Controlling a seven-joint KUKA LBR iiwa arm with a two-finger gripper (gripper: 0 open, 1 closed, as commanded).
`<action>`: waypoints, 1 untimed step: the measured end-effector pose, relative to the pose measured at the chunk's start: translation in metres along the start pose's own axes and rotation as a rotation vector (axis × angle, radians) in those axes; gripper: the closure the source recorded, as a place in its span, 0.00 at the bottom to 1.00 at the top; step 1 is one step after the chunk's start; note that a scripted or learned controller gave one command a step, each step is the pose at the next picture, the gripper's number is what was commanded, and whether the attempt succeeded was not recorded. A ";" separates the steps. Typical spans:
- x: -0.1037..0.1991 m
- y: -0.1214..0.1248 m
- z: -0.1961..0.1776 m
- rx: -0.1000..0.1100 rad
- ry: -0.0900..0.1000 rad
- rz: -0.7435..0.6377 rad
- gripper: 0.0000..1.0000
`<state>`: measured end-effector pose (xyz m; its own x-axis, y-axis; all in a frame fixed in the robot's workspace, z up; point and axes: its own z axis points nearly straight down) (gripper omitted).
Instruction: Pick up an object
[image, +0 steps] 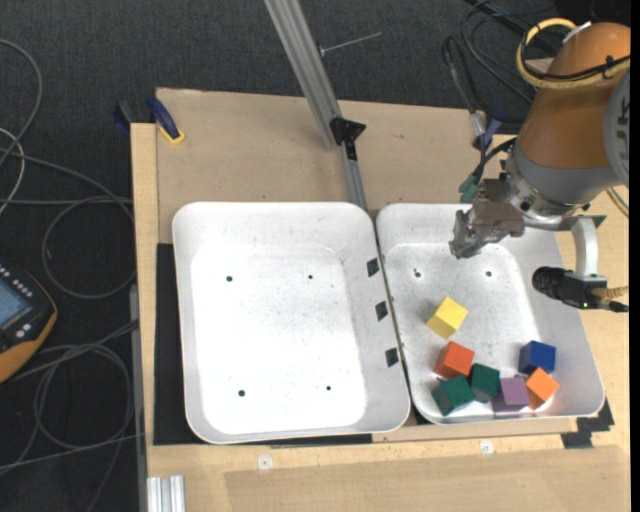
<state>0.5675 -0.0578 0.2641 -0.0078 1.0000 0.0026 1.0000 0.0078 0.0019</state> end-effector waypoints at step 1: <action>0.057 0.005 -0.004 0.000 0.000 0.000 1.00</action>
<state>0.5724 -0.0011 0.2678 -0.0075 1.0000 0.0025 1.0000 0.0075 0.0015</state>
